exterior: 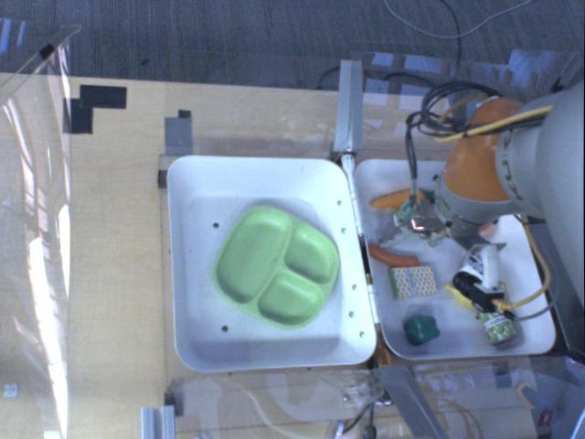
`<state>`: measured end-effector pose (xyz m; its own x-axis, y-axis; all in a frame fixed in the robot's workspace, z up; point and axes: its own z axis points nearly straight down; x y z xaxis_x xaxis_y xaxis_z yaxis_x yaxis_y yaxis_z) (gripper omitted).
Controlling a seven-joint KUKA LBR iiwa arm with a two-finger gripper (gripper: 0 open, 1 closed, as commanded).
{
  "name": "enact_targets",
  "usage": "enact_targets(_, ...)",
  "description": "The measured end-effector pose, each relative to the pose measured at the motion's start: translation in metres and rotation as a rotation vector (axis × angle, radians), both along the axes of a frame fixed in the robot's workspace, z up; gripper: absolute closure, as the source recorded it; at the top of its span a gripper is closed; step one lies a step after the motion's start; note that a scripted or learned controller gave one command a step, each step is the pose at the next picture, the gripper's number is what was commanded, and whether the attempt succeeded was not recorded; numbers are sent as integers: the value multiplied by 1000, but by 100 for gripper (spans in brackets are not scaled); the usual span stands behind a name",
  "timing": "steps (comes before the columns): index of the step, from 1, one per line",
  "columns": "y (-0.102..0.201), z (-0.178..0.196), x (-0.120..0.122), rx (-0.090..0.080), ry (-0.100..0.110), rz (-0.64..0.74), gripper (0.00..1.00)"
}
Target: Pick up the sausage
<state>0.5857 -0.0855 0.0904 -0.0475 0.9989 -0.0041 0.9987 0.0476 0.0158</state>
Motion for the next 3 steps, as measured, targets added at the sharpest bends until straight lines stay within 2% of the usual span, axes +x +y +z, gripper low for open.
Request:
enact_targets(1, 0, 1, -14, -4, -3, 224, 0)
enact_targets(2, -11, 0, -83, -3, 1, 288, 0)
enact_targets(3, -10, -1, -9, -3, 0, 274, 0)
